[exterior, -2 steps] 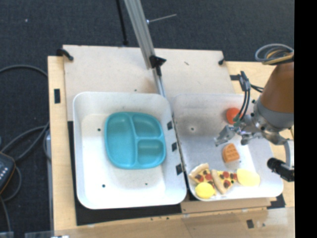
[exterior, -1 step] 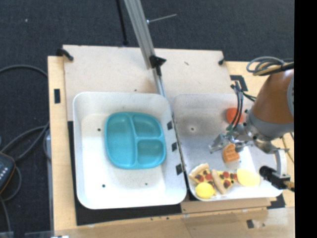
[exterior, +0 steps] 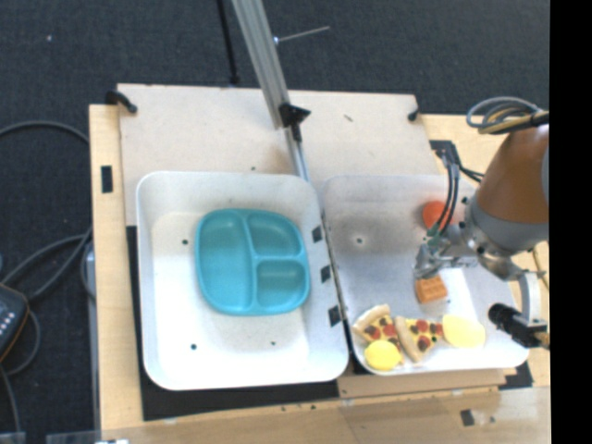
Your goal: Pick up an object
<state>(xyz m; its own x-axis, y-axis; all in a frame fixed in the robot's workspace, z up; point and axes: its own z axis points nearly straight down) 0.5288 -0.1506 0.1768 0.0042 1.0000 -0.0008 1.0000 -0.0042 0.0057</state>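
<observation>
On the counter, at left, a shallow white bin holding a turquoise divided plate near its middle. Just right of it, touching edge to edge, the second white bin. Along that bin's near edge, a pizza slice, a yellow lemon-like piece, a second pizza slice and a pale yellow round piece. Further back, an orange ball, partly hidden by cables. Lowered over a small orange-brown block, the pincer; spread or pressed together, impossible to tell.
</observation>
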